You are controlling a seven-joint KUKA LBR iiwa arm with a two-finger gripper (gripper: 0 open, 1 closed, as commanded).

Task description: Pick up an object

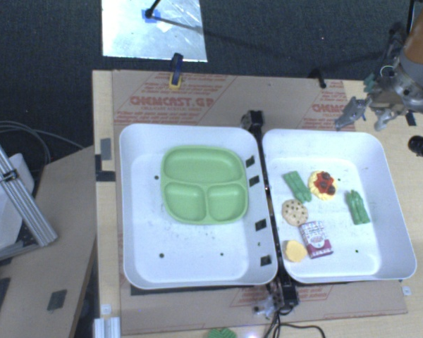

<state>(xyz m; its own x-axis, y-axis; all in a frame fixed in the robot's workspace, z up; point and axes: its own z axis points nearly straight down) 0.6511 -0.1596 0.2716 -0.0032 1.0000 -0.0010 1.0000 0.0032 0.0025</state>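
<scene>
My gripper (366, 117) hangs above the far right corner of the right bin (388, 189), its two fingers spread apart with nothing between them. In that bin lie a green bean pod (295, 186), a yellow piece with red topping (323, 184), a second green pod (357, 207), a round cookie (294, 211), a small red and white packet (315, 238) and a yellow disc (294, 251). All of them sit well below and to the left of the gripper.
The left bin (137, 245) holds a green divided plate (203, 185). A black divider with clips (261, 189) runs between the bins. A shiny sheet (154, 20) lies on the dark floor beyond the bench, and a metal frame (14, 189) stands at the left.
</scene>
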